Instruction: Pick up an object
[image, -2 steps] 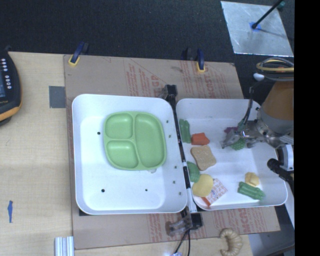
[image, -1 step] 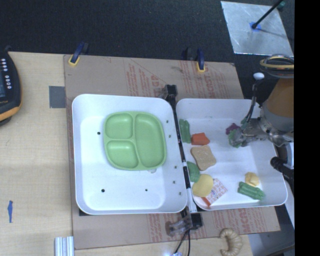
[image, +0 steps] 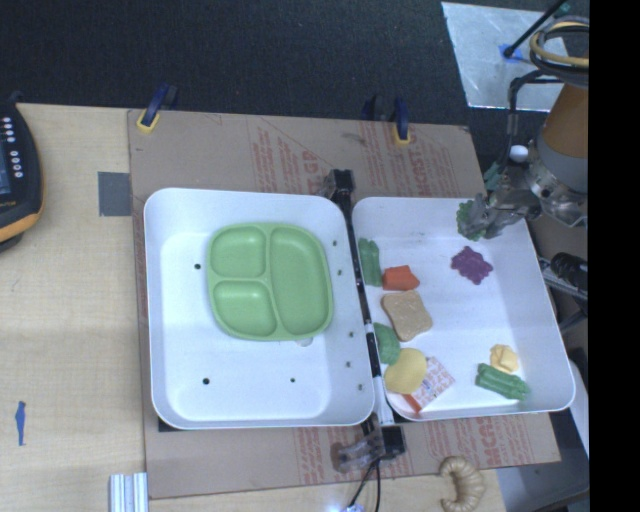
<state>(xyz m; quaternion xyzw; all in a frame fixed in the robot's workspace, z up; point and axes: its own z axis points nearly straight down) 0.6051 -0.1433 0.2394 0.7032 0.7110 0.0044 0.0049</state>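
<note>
My gripper (image: 478, 220) hangs over the far right corner of the right bin (image: 540, 300), just above and beside a purple grape cluster (image: 471, 264). Lying in this bin are a green pickle (image: 370, 262), a red piece (image: 400, 277), a slice of bread (image: 407, 314), a small green piece (image: 386, 343), a yellow lemon (image: 405, 372), a red-and-white packet (image: 433, 386), a yellow piece (image: 504, 357) and a green bean pod (image: 501, 382). Nothing is visibly held.
The left bin (image: 180, 380) holds a light green divided plate (image: 270, 281). Blue and yellow clamps (image: 400, 122) pin the cardboard at the back. A control pendant (image: 15, 170) lies far left. A tan curled object (image: 462, 482) sits in front of the bins.
</note>
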